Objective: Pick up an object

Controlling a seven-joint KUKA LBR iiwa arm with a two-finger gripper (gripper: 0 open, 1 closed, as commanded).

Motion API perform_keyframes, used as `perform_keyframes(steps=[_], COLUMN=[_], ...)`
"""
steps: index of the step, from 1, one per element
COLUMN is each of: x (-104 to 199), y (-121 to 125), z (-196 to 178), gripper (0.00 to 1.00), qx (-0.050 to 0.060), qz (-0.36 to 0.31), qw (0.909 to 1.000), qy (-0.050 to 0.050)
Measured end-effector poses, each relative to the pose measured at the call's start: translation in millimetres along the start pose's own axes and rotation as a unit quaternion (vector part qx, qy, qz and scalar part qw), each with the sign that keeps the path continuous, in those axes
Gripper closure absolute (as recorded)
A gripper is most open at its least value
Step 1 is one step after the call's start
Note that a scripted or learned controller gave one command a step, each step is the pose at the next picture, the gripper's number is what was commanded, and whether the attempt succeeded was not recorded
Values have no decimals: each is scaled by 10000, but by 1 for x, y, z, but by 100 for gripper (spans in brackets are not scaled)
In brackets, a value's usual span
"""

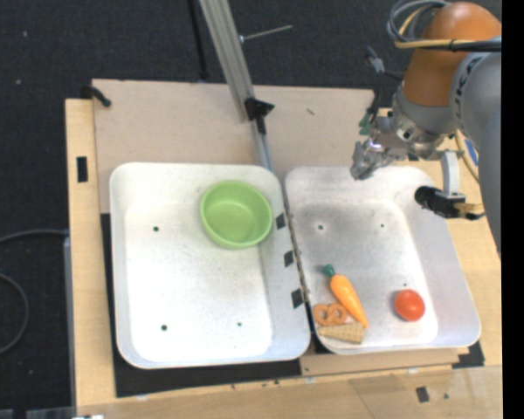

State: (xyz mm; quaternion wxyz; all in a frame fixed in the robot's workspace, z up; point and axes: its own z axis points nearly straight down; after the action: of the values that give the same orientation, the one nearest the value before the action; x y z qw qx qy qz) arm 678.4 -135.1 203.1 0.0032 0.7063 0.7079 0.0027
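One claw (364, 166) over right bin's (437, 260) far rim

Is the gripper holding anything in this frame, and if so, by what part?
Nothing is held. The gripper hangs over the far edge of the right bin; the carrot, tomato and pretzel lie near its front edge.

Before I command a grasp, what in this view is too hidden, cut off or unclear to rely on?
- Gripper, camera view: small and blurred against the right bin's far rim; its height above the bin cannot be judged.
- Pretzel: partly covered by the carrot and a tan piece too small to identify.
- Arm: cut off by the right edge.
- Green bowl: its depth is unclear from above.
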Motion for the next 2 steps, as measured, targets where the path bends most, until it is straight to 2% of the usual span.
perform_keyframes(steps=[1,2], x=[-1,33], y=[1,-38], z=[-25,-26], gripper=[100,100], qx=[27,42], qz=[-2,-7], qw=[10000,10000], qy=[3,-2])
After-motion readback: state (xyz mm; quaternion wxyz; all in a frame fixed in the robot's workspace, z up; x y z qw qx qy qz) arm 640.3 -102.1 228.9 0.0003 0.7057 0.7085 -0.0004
